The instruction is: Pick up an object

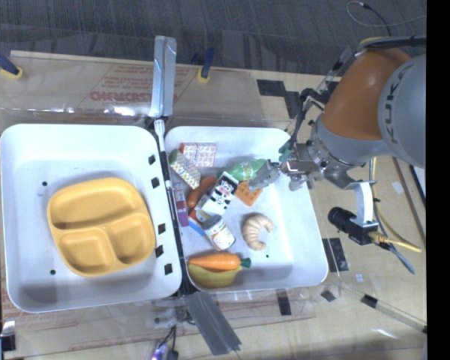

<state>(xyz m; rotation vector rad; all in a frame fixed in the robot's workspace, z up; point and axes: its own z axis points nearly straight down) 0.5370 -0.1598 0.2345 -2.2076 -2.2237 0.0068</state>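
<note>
The right bin [304,257] holds a heap of small things. Among them are a green item [244,170], an orange block [247,194], a black-and-white carton [222,192], a beige croissant [256,231], a small jar [222,235], and a carrot [217,262] lying on a yellow banana [214,277]. My gripper [270,173] reaches in from the right and is low over the bin's upper right part. Its tip is beside the green item and just above the orange block. No object can be seen held in it.
A pink checked box [199,154], a striped packet [184,172] and a brown sausage-like piece [202,187] lie near the right bin's left wall. The left bin [22,276] holds a yellow divided tray [101,223]. A metal bar [163,73] stands behind the divider.
</note>
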